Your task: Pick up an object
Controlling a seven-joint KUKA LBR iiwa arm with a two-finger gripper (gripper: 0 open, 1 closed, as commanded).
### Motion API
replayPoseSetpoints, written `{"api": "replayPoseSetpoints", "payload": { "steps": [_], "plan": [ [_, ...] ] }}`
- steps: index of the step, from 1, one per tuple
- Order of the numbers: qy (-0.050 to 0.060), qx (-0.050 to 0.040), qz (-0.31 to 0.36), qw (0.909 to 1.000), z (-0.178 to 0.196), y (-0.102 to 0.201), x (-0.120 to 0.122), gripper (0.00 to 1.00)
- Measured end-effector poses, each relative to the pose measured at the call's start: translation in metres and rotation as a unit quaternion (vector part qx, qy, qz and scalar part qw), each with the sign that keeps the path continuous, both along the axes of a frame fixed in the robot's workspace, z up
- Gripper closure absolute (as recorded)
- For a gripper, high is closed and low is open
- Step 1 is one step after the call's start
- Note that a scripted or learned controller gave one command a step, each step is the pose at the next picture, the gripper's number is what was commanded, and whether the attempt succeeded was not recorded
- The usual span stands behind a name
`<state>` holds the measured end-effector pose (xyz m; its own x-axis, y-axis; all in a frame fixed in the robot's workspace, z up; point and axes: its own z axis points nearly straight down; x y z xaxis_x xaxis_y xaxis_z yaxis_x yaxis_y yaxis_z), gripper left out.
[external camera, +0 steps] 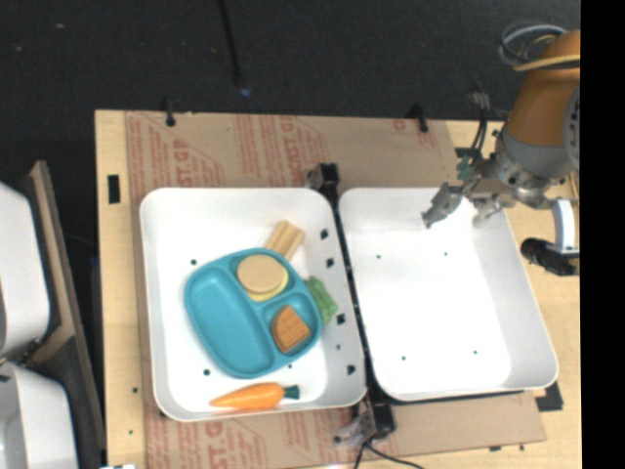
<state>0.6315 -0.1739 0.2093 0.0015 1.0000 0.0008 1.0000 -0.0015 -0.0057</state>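
The gripper (459, 206) hangs over the upper right part of the right bin (439, 360), jaws apart with nothing between them. All candidate objects sit in the left bin (161, 262), well apart from the gripper: a blue divided tray (229, 325) with a round tan biscuit-like piece (263, 275) in its upper compartment and a brown bread-slice toy (291, 328) in its right compartment; a wooden block (286, 237) at the tray's upper edge; a green piece (323, 301) wedged between the tray and the bin's right wall; and an orange carrot toy (252, 396) lying alone near the front wall. The step in hand looks like the approach, with no target engaged yet. The carrot looks the best pick: it lies clear of the tray, long axis roughly left to right, so the fingers should close across its narrow width near the thick middle, not the tapered tip. Its closeness to the front wall is the risk; the descent should leave room for the front finger. The block is a fallback, but it touches the tray rim and may jam a finger. The tray itself looks too wide to grasp. The arm has to cross the divider (342, 291) between the bins at height before descending.
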Motion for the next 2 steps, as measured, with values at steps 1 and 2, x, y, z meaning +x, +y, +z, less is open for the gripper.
{"api": "replayPoseSetpoints", "payload": {
  "steps": [1,2],
  "plan": [
    [-0.003,-0.0005,0.0,1.0,0.004,0.0,0.001,0.0],
    [-0.001,-0.0002,0.0,1.0,-0.058,-0.003,-0.002,0.0]
  ]
}}
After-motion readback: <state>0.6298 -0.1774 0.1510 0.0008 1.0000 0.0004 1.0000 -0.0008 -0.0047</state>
